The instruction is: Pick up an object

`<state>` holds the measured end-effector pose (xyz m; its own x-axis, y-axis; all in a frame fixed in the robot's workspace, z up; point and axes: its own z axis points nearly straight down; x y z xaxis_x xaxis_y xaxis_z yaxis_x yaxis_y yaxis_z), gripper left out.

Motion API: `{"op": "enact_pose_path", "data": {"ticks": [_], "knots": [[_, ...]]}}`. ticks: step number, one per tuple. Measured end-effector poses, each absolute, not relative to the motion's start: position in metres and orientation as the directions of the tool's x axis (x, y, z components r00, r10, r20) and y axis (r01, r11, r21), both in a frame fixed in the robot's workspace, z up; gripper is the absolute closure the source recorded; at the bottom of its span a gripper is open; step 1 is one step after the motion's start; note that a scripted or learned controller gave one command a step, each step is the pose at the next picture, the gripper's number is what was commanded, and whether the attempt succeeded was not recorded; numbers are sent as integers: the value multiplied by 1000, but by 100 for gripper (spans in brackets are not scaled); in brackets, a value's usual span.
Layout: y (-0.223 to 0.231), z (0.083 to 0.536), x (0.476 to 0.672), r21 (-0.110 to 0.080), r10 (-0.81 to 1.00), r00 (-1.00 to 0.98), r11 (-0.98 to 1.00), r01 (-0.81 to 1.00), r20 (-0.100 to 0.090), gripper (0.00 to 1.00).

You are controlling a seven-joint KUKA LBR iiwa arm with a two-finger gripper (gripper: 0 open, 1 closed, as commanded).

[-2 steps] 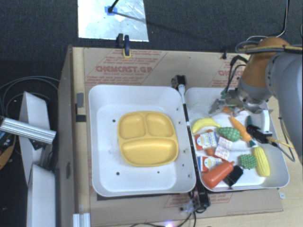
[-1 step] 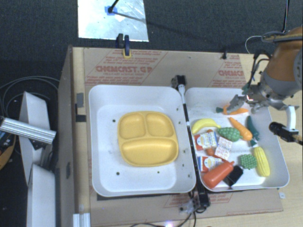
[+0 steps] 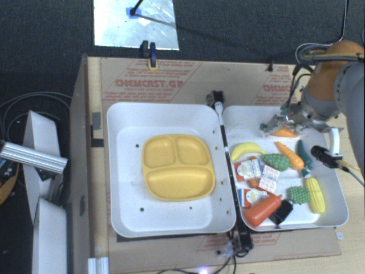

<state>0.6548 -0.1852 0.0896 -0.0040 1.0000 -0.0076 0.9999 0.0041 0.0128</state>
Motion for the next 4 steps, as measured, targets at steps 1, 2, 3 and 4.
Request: {"op": "enact_pose_path", "data": {"ticks": [1, 2, 3, 4], "knots": [[-185, 104, 657, 15, 1000, -10, 10, 1000, -9, 100], [-112, 161, 670, 5, 1000, -5, 5, 1000, 0, 100], [-122, 186, 668, 4, 1000, -2, 2, 1000, -1, 100], [-64, 185, 669, 3, 1000, -5, 5, 1000, 1, 100]]}}
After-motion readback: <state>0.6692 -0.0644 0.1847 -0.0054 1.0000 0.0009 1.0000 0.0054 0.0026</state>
